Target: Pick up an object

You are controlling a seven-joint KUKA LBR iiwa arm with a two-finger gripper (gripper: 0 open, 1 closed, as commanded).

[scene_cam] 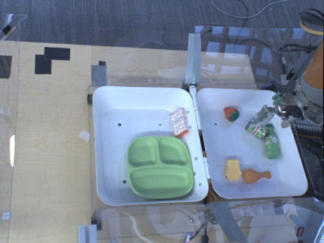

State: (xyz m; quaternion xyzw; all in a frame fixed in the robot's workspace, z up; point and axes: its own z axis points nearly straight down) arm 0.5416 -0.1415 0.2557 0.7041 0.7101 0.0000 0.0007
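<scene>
In the right bin [217, 186], my gripper [259, 121] hangs low near the right wall, coming in from the right. It sits right over the upper end of a green bottle [271, 145] that lies on the bin floor. Whether it touches the bottle I cannot tell. A small red and green fruit [231, 114] lies to the gripper's left. Near the front of the bin are a yellow corn piece [232, 170] and an orange drumstick-shaped toy [255, 175].
The left bin [109, 135] holds a green divided plate [160, 167] at the front and a small white and red packet [179, 122] by its right wall. A ridge [199, 135] separates the two bins. Cables and metal framing lie behind the right bin.
</scene>
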